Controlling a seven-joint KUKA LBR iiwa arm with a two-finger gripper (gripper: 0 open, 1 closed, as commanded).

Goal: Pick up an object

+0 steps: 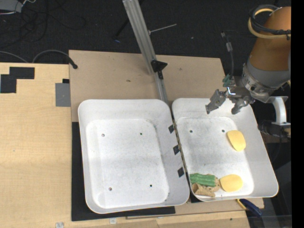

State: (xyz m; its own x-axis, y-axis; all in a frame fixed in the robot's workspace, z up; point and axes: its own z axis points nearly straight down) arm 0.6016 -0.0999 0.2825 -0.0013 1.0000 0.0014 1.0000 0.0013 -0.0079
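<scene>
The gripper (224,104) is shown above the far edge of the right bin (266,175), fingers spread and empty. The nearest yellow object (236,140) lies in that bin, toward the viewer from the fingers, well apart, its long axis running roughly near-to-far.

The arm (269,46) is seen entering from the right edge of the camera view, its broad orange band uppermost and a grey wrist section set beneath it. Dark cabling is looped around the top of the orange band. The wrist is angled downward and to the left. The gripper (223,106) is carried at the end of the wrist, raised, with its two dark fingers (213,103) spread apart and pointed down and leftward. Nothing is seen between the fingers. A pale curved fitting is visible just below and to the right of the wrist.
</scene>
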